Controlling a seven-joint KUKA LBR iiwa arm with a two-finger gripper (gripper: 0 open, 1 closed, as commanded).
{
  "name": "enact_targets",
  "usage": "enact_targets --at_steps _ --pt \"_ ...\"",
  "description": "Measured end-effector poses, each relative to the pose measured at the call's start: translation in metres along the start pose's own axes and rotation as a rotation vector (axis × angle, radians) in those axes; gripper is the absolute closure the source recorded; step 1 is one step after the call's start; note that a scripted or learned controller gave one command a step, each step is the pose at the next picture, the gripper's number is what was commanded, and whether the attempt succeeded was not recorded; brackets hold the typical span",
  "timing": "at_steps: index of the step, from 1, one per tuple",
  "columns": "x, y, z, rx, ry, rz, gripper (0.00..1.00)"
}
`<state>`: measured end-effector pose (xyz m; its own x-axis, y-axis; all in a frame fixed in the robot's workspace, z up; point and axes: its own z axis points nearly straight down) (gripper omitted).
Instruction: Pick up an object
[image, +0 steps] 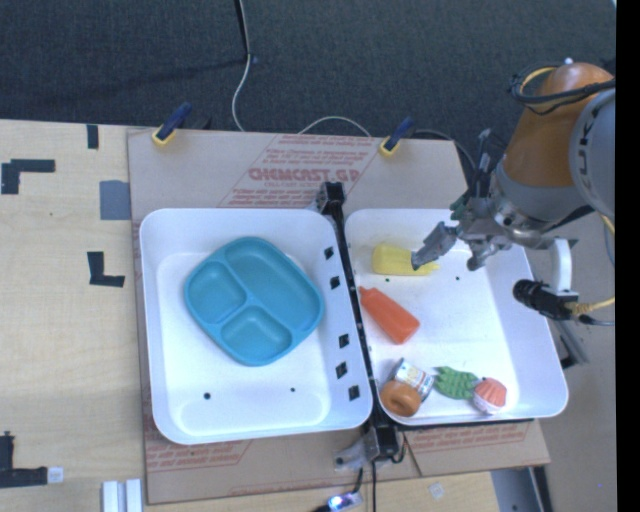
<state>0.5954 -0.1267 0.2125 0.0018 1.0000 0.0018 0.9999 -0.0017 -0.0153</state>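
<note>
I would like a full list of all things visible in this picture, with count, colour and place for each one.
White bins: two, white, side by side on the bench.
Divided plate: one, light blue, in the left bin.
Yellow block: one, yellow, far part of the right bin, next to the gripper's fingers.
Orange piece: one, orange, elongated, middle left of the right bin.
Small can: one, orange and white, near edge of the right bin.
Green item: one, green, right of the can.
Round item: one, red and white, near right corner.
Clamps: two, blue and yellow, far edge of the board.
Gripper: one, dark, open, over the right bin.
Arm: one, grey and orange, at right.
</note>
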Motion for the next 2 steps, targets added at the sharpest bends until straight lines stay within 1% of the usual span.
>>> enact_targets --at_steps 1,2 --pt "0.000 0.003 -0.008 -0.014 -0.002 -0.003 0.00" --pt "0.000 0.003 0.036 -0.010 -0.002 -0.003 0.00"
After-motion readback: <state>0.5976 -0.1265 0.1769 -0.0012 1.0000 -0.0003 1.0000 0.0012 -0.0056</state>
